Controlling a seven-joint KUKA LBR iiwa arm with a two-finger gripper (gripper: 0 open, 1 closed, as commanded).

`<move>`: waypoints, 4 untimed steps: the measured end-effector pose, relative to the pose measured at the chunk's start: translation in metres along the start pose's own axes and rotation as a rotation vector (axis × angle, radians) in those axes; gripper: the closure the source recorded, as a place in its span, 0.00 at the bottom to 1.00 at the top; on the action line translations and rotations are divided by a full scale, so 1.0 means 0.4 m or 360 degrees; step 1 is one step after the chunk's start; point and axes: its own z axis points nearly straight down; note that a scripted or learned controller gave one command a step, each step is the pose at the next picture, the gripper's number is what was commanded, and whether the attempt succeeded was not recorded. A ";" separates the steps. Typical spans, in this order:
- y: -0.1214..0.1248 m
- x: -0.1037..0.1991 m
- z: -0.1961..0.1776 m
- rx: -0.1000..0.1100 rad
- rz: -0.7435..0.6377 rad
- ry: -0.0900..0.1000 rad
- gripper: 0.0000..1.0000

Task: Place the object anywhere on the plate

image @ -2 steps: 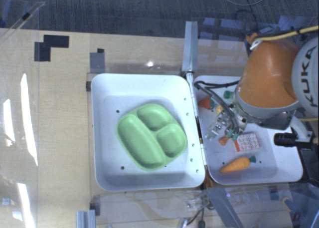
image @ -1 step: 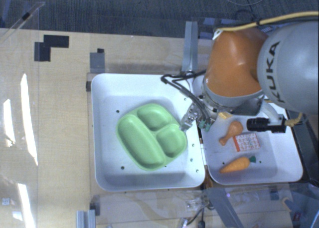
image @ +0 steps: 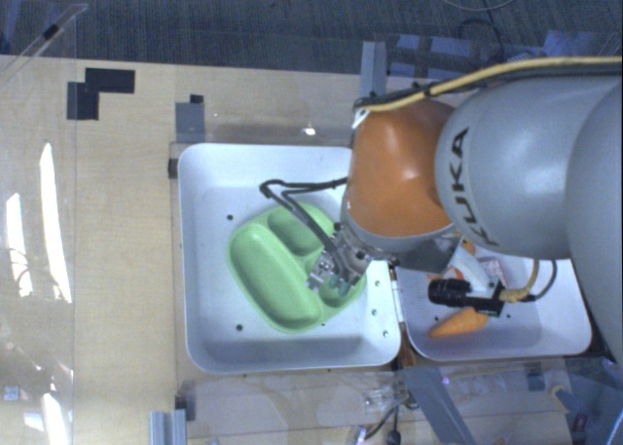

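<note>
Hovering low over the right-hand rim of a green divided plate (image: 277,282), the claw (image: 331,276) of the grey-and-orange arm (image: 394,180) hangs inside one white bin (image: 209,239); whether it is apart or together cannot be told. An orange, carrot-like object (image: 459,325) lies well off to the claw's right in the view, in the neighbouring bin (image: 545,341) on the pale surface (image: 117,239).

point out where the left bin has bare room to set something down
The left bin has bare floor between the green plate and its left wall, along its far wall, and in the near strip in front of the plate. Crowded: the plate's right edge, where the gripper hangs.
</note>
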 end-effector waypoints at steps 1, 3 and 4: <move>0.144 0.099 0.204 -0.0011 0.0024 -0.0007 1.00; 0.244 0.034 0.257 -0.0035 0.0407 -0.0025 1.00; 0.399 -0.175 0.262 -0.0016 0.0450 -0.0012 1.00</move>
